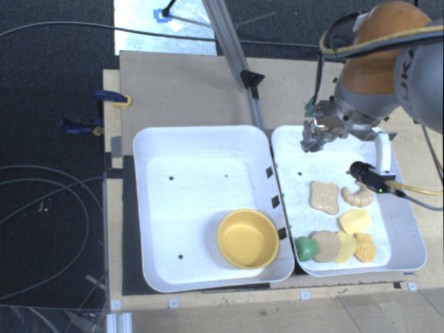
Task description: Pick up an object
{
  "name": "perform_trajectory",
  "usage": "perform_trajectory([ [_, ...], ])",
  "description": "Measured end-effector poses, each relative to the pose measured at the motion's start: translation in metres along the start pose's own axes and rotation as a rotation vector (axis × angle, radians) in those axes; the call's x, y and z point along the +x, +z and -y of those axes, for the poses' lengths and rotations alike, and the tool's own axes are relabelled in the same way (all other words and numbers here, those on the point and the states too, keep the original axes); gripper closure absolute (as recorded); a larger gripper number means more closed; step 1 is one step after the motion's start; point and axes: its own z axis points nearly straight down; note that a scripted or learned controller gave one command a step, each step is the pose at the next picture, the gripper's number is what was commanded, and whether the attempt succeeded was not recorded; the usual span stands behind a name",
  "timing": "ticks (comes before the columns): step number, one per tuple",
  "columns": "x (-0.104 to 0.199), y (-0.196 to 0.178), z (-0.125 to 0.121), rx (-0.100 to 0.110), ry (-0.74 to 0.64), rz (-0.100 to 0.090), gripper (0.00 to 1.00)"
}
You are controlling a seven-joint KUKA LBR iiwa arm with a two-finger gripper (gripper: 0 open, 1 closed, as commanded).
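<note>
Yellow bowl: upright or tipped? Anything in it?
Upright and empty. The yellow bowl sits mouth-up in the left bin, near its front right corner; its round rim shows whole and only bare yellow inside.

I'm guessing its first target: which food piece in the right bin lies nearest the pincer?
The tan cracker-like slab, directly below the pincer. The curled pale piece sits further right, and the yellow and green pieces cluster lower at the bin's near end.

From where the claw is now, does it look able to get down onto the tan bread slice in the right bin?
Probably yes. The claw hangs over the right bin, and the bread slice lies flat with bare floor around it.
</note>
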Motion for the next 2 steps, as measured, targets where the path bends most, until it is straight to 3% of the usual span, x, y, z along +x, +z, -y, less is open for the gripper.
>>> perform_trajectory([
  [2, 0.096, -0.004, 0.036, 0.001, 0.001, 0.000, 1.00],
])
